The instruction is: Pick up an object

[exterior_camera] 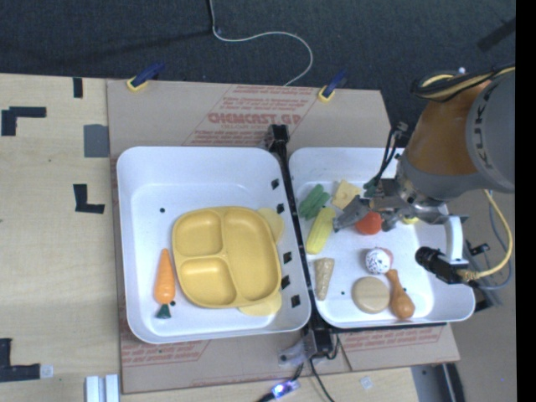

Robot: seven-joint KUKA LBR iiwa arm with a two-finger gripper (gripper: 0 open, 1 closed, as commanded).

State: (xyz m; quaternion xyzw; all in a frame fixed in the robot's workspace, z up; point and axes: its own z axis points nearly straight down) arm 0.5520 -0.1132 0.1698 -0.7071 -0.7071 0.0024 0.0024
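Observation:
My gripper (362, 216) hangs low over the middle of the right bin (449, 311), reaching in from the right. A small red round piece (369, 223) lies right at its tip, partly covered by it; I cannot see if it is gripped. A yellow wedge (344, 193) and a green piece (314, 200) lie just left of the gripper. Below them is a long yellow piece (320, 231). Toward the bin's front sit a white ball (378, 261), a tan disc (369, 294), an orange-brown drumstick (399, 296) and a tan cone (322, 276).
The left bin (134, 174) holds a yellow divided plate (226, 254) and an orange carrot (165, 277) at its left. A pale yellow flat piece (261, 306) pokes out under the plate. The bins meet at a black-clipped wall (291, 224).

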